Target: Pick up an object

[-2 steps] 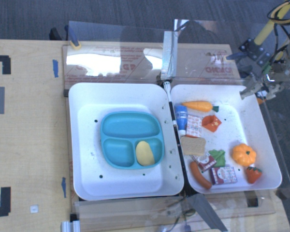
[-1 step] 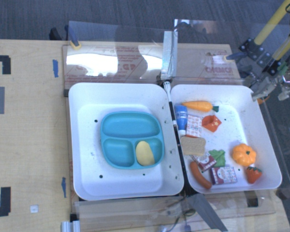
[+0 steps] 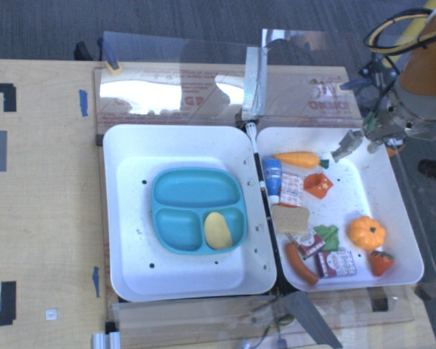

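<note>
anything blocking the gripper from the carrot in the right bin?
Nothing visible. The gripper hangs over the right bin at its far right corner, and the carrot lies just left of it with bare bin floor between. The red pepper piece sits nearer, off that line.

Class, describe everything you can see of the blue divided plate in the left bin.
The blue divided plate is a smooth, plastic-looking tray with rounded corners and three compartments: one wide along the top, two smaller below. It lies flat near the middle of the left white bin, slightly turned. A yellow lemon-like piece rests in its lower right compartment.
</note>
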Robot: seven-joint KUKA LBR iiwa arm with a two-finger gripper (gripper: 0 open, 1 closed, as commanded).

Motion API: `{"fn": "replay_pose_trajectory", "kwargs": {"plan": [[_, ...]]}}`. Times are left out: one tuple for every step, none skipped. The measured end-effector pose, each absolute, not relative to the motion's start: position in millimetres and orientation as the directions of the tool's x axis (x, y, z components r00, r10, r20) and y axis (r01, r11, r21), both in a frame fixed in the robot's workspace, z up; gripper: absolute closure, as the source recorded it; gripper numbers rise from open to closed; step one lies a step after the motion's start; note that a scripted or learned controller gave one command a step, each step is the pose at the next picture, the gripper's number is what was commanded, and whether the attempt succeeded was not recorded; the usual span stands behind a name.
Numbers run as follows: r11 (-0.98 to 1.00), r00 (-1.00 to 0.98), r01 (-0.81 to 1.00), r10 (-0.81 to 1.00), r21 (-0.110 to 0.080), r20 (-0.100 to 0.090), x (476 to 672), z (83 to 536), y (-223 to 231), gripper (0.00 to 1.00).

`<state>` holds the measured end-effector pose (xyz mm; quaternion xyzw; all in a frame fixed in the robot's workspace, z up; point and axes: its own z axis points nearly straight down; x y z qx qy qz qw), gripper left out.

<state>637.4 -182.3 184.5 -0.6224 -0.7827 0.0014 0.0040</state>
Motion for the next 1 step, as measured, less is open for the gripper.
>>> {"fn": "replay_pose_trajectory", "kwargs": {"plan": [[0.458,-0.458,0.889,0.889,-0.011,0.003,664.2,85.6,-137.4,0.00]]}}
